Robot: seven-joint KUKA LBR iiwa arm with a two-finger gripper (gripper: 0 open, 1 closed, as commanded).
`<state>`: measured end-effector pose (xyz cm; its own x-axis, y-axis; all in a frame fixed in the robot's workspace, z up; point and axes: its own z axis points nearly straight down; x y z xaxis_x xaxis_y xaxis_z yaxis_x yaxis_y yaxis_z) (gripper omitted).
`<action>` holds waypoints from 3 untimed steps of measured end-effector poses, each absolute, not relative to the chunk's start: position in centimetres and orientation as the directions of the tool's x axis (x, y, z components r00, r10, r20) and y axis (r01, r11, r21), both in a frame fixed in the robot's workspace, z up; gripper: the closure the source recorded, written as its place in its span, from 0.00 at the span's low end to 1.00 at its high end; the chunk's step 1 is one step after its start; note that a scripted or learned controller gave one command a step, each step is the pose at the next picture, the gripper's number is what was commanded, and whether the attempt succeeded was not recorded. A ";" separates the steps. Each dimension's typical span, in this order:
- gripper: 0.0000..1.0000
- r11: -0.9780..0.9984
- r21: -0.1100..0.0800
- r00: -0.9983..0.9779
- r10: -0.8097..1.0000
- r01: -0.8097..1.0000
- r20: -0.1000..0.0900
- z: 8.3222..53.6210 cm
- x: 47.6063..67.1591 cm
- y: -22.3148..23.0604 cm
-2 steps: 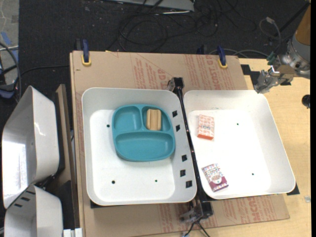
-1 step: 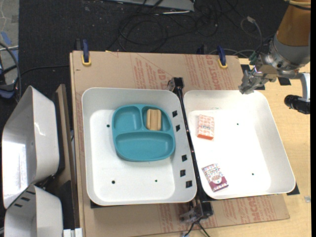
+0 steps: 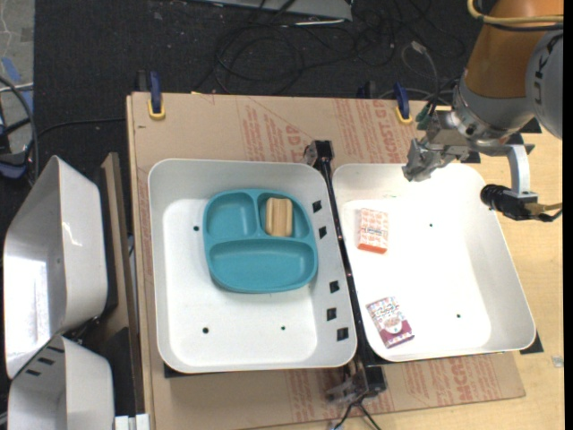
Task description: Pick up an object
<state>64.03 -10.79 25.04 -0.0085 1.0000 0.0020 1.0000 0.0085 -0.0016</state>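
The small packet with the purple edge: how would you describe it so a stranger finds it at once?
Look in the right bin, at its near edge. The purple-edged packet lies there, slightly tilted. The other packet, orange and white, lies farther back.

teal tray [image 3: 260, 271], tan block [image 3: 279, 217], white bins [image 3: 175, 267]

The light is bright and comes from above. The two white bins [image 3: 430, 240] shine so much that their floors look washed out. Shadows are soft and small. The floor behind the tabletop [image 3: 260, 124] is dark. The picture is a little grainy and soft. The orange band on the arm [image 3: 515, 38] looks a bit blurry.
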 end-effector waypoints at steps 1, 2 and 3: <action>1.00 0.008 -0.001 -0.008 1.000 1.000 0.002 25.3 63.2 -6.3; 1.00 0.009 -0.002 -0.009 1.000 1.000 0.002 25.3 61.5 -1.7; 1.00 0.010 -0.001 -0.010 1.000 1.000 0.002 24.8 61.3 4.4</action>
